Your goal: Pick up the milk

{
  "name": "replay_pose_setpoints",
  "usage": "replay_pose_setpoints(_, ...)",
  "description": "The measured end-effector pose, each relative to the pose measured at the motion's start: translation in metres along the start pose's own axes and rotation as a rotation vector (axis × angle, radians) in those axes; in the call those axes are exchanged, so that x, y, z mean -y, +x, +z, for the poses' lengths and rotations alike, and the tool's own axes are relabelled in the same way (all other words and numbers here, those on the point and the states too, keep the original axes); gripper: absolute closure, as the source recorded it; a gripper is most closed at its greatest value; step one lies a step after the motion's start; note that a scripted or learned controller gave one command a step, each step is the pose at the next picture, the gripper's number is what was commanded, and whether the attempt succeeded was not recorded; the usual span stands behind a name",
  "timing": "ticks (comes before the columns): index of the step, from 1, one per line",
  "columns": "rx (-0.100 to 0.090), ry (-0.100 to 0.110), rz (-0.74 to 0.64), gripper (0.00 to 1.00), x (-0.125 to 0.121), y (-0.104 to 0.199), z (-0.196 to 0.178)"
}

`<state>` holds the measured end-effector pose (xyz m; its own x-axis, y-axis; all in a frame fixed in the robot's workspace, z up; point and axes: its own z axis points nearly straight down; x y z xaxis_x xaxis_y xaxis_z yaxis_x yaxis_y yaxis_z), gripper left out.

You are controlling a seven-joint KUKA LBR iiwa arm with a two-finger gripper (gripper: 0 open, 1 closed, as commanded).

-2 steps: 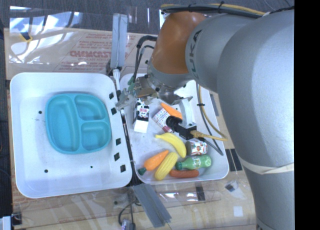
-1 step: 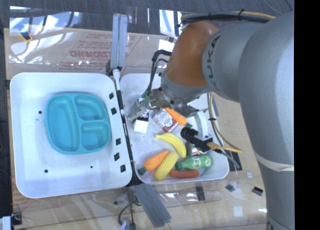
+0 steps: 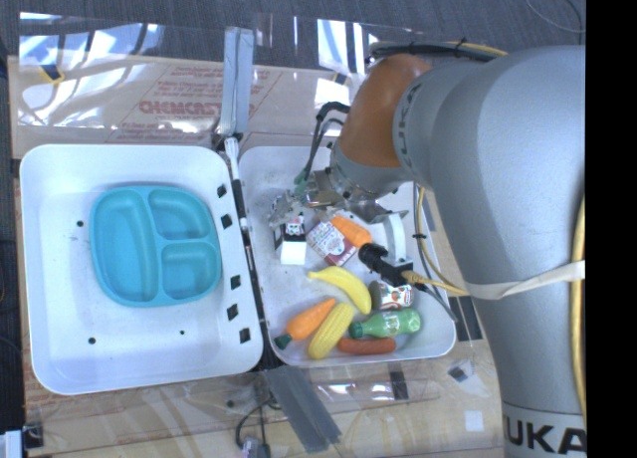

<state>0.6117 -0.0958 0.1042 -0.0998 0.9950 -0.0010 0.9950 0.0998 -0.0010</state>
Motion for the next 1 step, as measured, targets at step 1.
replay_pose_setpoints(1,-0.001,0.004,-0.004,1.00,0.0006,0.0005,-0.0085)
